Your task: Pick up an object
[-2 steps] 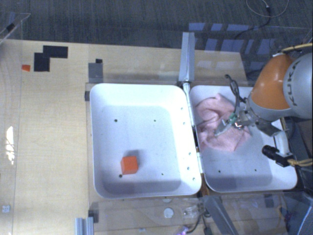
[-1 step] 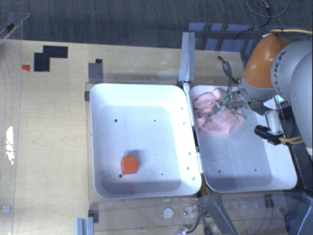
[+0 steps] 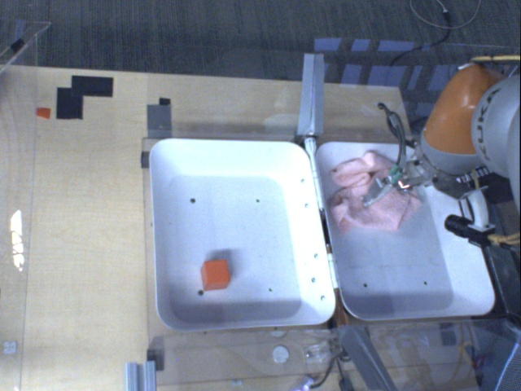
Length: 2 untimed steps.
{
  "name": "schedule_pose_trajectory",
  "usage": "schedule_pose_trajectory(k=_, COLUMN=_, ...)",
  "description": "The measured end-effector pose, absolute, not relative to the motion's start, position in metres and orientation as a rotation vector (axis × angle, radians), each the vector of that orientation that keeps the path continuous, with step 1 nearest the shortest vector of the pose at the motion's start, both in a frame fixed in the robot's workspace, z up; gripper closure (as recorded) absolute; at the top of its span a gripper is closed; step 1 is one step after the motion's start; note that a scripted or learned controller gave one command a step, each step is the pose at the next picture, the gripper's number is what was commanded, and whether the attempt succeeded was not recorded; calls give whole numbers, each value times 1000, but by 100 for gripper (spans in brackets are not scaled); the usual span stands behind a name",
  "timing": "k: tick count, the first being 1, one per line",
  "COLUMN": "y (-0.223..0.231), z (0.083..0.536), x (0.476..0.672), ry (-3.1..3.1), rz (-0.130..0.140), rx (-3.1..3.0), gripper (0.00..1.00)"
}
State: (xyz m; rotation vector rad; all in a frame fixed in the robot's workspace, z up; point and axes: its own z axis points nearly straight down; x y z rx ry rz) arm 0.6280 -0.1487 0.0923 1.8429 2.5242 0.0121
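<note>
Two shallow white bins side by side on a pale wood bench [image 3: 89,218]. Nearest: left bin [image 3: 175,243] with one small orange block [image 3: 216,274] lying near its front left, well apart from everything else. Right bin [image 3: 456,287] with one pink crumpled cloth [image 3: 362,198] bunched in its back left part, close to the divider between bins. Gripper [image 3: 376,195] down over the cloth, tips touching or pressing into the pink folds (too small and blurred to judge how far apart the fingers stand, or whether any cloth sits between them, so cannot tell). Arm [image 3: 468,125] reaching in from the right, orange band above the wrist, grey link beyond it at the frame edge. Thin dark cable looping up beside the wrist. Farther back on the bench: one black stepped patch [image 3: 81,94] at the back left, one tiny orange marker [image 3: 43,113] just beside it, one small dark bracket [image 3: 160,118] behind the left bin, one grey upright post [image 3: 310,96] behind the seam between bins. No readable writing, brand or label anywhere. Dark carpet [image 3: 203,15] past the bench, thin wire loop [image 3: 444,10] lying on it at the far right.
</note>
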Motion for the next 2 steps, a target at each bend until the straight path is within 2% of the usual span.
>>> schedule_pose_trajectory(k=1, y=-128, z=92, x=629, ry=2604, rz=10, rx=1725, gripper=0)
schedule_pose_trajectory(k=2, y=-107, z=91, x=667, ry=2612, rz=-18, rx=1753, gripper=0)
